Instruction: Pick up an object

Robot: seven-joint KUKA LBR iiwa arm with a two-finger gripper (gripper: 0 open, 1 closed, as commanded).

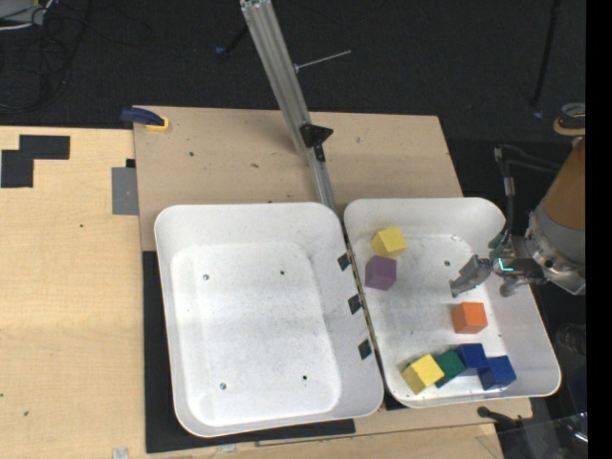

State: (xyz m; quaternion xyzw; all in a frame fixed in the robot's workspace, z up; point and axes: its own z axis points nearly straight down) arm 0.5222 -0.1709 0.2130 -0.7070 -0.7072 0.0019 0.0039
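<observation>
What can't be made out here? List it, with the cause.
- Gripper, camera view: too small and blurred to tell its finger state.
- Green block: partly covered by the yellow block and blue blocks.
- Arm: cut off by the right edge.

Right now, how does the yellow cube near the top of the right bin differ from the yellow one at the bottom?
The upper yellow cube sits near the right bin's far end with only the purple cube close by. The lower yellow cube is at the near end, pressed against the green block in a cluster with the blue blocks. Both are yellow, similar in size, and away from the end effector.
</observation>
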